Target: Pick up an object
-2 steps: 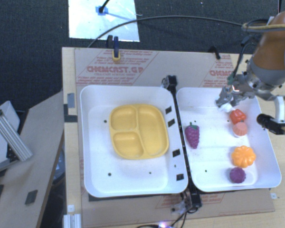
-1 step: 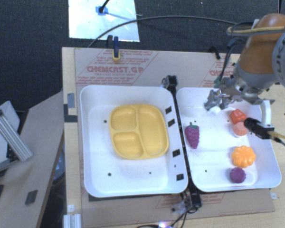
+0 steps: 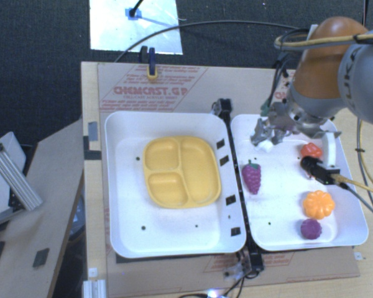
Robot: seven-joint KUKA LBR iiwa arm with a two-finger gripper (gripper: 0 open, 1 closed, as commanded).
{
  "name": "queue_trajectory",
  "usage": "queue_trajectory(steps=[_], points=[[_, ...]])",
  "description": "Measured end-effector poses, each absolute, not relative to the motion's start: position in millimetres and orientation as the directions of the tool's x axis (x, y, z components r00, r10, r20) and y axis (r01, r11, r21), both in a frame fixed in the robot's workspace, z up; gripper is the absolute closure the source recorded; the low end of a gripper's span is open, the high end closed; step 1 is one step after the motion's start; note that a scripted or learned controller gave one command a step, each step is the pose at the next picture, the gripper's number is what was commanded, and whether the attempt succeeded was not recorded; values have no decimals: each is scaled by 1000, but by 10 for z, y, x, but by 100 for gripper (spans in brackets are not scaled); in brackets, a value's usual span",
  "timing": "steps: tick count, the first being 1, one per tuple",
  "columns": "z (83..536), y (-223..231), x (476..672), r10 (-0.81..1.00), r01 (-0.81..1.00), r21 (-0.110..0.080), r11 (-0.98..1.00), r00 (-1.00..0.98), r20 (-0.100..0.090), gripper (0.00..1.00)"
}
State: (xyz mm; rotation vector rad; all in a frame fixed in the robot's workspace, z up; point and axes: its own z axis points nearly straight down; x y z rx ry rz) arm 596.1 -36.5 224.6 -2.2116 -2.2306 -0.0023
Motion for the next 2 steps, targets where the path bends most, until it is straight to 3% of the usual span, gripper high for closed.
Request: queue_trajectory(steps=[2], points=[[2292, 668, 5662, 1000, 1000, 0, 9, -9, 2, 100]])
